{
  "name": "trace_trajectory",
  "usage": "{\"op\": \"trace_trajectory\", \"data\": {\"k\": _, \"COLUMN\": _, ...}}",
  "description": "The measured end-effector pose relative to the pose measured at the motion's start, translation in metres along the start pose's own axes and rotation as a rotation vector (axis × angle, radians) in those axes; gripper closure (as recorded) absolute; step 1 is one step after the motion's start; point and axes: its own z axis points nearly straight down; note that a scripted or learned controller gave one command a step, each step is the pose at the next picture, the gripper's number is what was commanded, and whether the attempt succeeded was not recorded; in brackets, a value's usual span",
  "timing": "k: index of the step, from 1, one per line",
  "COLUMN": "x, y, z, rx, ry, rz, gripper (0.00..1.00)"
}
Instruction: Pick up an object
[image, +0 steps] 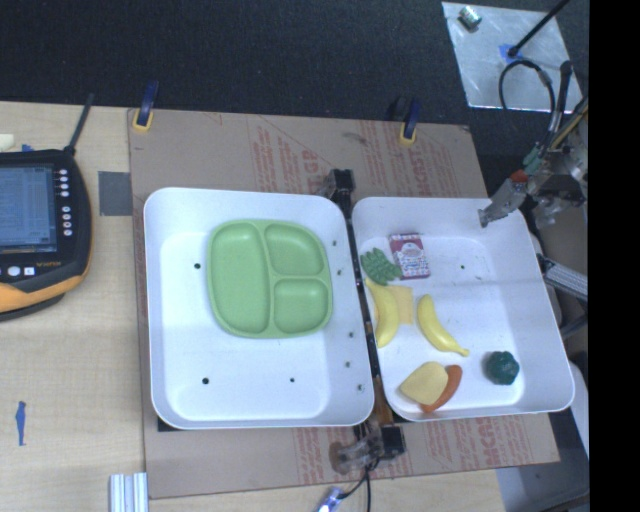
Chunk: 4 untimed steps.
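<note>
The right bin (520, 300) holds several toy foods. A small red and white carton (409, 254) lies near its back left, with a green leafy piece (379, 265) beside it. Two yellow bananas (440, 326) lie in the middle, one of them (385, 312) against the left wall. A yellow wedge (424, 382) rests on an orange sausage (449, 385) at the front. A dark green lump (502, 367) sits at the front right. My gripper (496, 212) hangs over the bin's back right corner, apart from all the items, with nothing seen in it.
The left bin (180, 350) holds a pale green divided plate (270, 277). A tablet-like pendant (35, 225) lies on the bench at far left. Clamps (408, 122) pin the cardboard at the back. Cables (530, 80) hang at the upper right.
</note>
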Motion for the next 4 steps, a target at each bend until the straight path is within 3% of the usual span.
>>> {"op": "trace_trajectory", "data": {"k": 1, "x": 0.042, "y": -0.038, "z": 0.169, "rx": 0.001, "ry": 0.0, "rz": 0.001, "gripper": 0.0}}
{"op": "trace_trajectory", "data": {"k": 2, "x": 0.064, "y": -0.088, "z": 0.169, "rx": 0.002, "ry": 0.001, "rz": 0.001, "gripper": 0.0}}
{"op": "trace_trajectory", "data": {"k": 3, "x": 0.063, "y": -0.088, "z": 0.159, "rx": 0.003, "ry": -0.001, "rz": -0.002, "gripper": 1.0}}
{"op": "trace_trajectory", "data": {"k": 4, "x": 0.142, "y": -0.039, "z": 0.068, "rx": -0.002, "ry": 0.001, "rz": 0.0, "gripper": 1.0}}
